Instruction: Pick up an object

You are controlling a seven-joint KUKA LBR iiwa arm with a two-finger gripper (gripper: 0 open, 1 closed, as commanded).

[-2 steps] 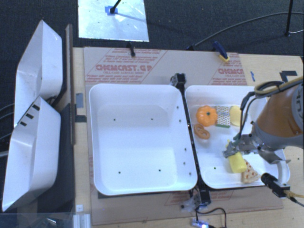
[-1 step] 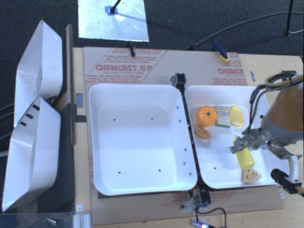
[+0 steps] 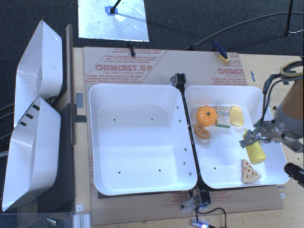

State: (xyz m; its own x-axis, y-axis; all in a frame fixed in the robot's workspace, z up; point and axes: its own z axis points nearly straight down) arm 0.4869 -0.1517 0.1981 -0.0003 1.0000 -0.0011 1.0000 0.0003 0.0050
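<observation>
Right bin (image 3: 223, 182), right of frame: end effector (image 3: 250, 139) poised low over the yellow plastic cylinder (image 3: 256, 152) near the rim, positioned for grasping; finger state cannot be told.

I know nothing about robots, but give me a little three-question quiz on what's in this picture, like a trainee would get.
1. True or false: the orange pumpkin sits in the left bin.
2. Which thing lies nearest the gripper? A) the pretzel B) the yellow bottle C) the pizza slice
3. Fill in: the arm reaches in over the ___ bin.

Key:
1. False; it sits in the right bin.
2. B; the bottle lies right at the gripper, though whether it is gripped cannot be told.
3. Right.
</observation>
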